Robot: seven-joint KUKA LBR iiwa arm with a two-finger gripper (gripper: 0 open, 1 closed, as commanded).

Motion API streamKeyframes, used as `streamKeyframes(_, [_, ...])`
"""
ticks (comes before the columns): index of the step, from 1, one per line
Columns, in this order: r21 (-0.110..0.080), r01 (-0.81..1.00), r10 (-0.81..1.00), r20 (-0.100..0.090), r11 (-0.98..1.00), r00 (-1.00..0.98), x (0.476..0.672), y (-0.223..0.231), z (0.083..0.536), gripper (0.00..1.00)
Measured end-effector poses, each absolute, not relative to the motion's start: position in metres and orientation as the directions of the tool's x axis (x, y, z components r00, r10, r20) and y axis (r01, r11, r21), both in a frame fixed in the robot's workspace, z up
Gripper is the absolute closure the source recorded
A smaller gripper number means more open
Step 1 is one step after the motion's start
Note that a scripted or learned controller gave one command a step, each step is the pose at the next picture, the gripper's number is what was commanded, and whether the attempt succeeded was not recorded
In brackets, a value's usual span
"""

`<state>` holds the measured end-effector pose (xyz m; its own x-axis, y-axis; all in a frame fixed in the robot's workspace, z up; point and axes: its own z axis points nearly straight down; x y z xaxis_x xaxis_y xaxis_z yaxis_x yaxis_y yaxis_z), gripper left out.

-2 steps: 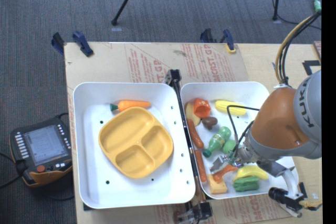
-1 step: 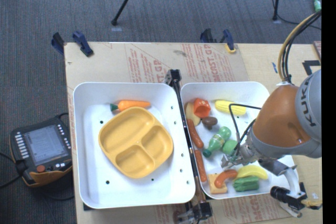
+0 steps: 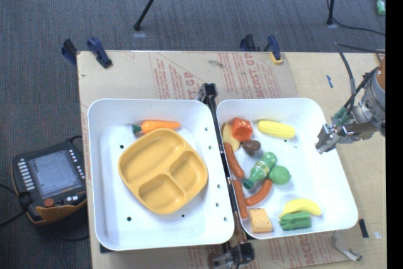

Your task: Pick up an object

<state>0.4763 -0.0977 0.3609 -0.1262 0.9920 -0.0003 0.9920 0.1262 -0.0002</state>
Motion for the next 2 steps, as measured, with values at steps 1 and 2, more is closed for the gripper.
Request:
streamKeyframes(1, [-0.004, 0.992, 0.992, 0.0, 0.13, -0.13, 0.4766, -0.0972, 0.3697, 1.0])
streamKeyframes(2, [-0.006, 0.991, 0.991, 0.001, 0.133, -0.133, 0.4771, -0.0967, 0.3791, 1.0])
